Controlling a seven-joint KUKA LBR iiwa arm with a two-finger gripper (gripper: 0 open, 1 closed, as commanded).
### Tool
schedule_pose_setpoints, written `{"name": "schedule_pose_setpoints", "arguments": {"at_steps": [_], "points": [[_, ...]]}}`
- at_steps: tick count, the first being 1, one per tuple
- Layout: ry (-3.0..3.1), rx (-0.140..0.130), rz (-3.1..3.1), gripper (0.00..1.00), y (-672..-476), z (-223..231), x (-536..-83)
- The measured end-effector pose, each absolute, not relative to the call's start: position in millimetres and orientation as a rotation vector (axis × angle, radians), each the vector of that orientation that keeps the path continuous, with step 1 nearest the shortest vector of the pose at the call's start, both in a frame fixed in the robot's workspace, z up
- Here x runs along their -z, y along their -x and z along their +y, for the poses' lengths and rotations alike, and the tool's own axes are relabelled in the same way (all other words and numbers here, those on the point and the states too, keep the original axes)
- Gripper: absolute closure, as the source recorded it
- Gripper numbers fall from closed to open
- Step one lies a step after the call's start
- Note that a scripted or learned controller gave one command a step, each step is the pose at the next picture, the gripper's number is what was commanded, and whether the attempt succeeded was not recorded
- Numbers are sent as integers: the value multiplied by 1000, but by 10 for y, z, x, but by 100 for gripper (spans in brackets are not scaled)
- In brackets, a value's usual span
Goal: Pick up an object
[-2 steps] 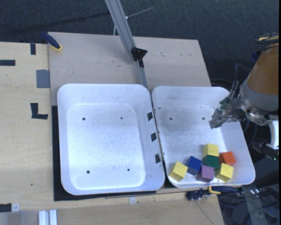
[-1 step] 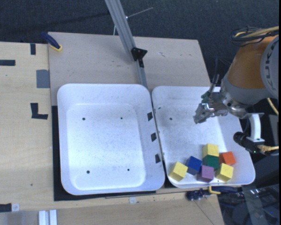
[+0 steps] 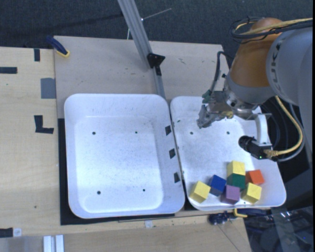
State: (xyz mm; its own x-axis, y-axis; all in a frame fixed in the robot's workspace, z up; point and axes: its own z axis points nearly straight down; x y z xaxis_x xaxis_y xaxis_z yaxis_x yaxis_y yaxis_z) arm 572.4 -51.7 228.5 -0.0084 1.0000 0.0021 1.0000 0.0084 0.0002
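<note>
The left bin (image 3: 118, 154) is lying on the bench (image 3: 21, 140) with only dark specks and a few small dots showing on its white floor. Touching it along one side, the right bin (image 3: 199, 140) is holding all the blocks, gathered in its near right corner: a yellow block (image 3: 200, 191) is sitting farthest left, a blue block (image 3: 218, 184) just beside it, then a purple block (image 3: 232, 193) with a green block (image 3: 236, 180) touching it on the far side. A second yellow block (image 3: 235, 168) is resting at the far edge of the cluster, a third yellow block (image 3: 252, 192) is lying at the near right, and an orange block (image 3: 255, 177) is sitting just beyond it. A grey metal bar (image 3: 139, 30) is slanting down from the far side and ending near the seam between the bins. The arm (image 3: 262, 62) is reaching in from the right, its orange band above the wrist, and the gripper (image 3: 206, 121) is pointing down over the far part of the right bin, well apart from the blocks. Its fingers are looking close together with nothing between them, though the gap itself is too small to tell for sure.
</note>
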Motion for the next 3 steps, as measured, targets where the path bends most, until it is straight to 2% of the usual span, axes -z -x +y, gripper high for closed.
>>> {"name": "schedule_pose_setpoints", "arguments": {"at_steps": [3], "points": [[2214,2,-2228,100,-6530,1005,-2435]]}}
